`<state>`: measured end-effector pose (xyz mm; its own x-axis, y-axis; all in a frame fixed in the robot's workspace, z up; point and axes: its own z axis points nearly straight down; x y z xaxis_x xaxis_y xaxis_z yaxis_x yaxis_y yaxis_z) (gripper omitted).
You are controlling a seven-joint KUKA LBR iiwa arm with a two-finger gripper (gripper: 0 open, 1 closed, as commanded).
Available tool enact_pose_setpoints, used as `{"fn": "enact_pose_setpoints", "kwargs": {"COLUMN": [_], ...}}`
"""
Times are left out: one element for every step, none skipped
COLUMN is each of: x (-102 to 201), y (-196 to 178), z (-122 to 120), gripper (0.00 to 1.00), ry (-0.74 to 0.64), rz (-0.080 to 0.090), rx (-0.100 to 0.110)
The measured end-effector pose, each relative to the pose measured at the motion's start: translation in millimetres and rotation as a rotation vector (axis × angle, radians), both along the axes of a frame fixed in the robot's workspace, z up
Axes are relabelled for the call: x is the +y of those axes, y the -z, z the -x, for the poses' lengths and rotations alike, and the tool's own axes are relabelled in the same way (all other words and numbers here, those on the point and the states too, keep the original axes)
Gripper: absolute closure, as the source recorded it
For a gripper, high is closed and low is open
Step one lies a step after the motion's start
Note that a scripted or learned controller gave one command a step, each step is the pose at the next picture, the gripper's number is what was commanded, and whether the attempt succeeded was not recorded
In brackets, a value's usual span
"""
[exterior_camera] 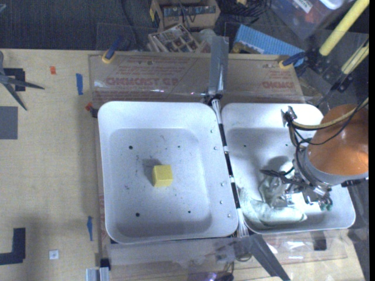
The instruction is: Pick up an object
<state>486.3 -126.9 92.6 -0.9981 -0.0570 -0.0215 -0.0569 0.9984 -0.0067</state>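
down over the right bin (258, 119) we go, and the arm (343, 142) is in from the right side, its orange band big and bright above the wrist. the pincer (287, 193) sits low in that bin, near the front edge, tangled in a blur of dark cables and metal parts, and from this angle you cannot tell whether it is spread or closed, nor whether anything sits between its tips. right under it there is a pale, whitish shape (278, 214) lying on the bin floor toward the front wall (soft-edged, hard to name, could be cloth or plastic). it looks very near the pincer, maybe touching, but contact is not clear.

over in the left bin (117, 127), a small yellow block (163, 175) rests on the floor, a little front of centre, well apart from the arm and with the divider between the two bins standing in between. a few dark specks dot the floor around it.

the table (47, 157) is tan wood, with a clear sheet lettered in red propped behind both bins and blue clamps at its corners.
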Motion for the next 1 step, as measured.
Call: {"fn": "enact_pose_setpoints", "kwargs": {"x": [-35.1], "y": [-64.8], "z": [-11.9], "gripper": [1.0], "ry": [0.253], "rz": [-0.008], "rx": [0.012]}}
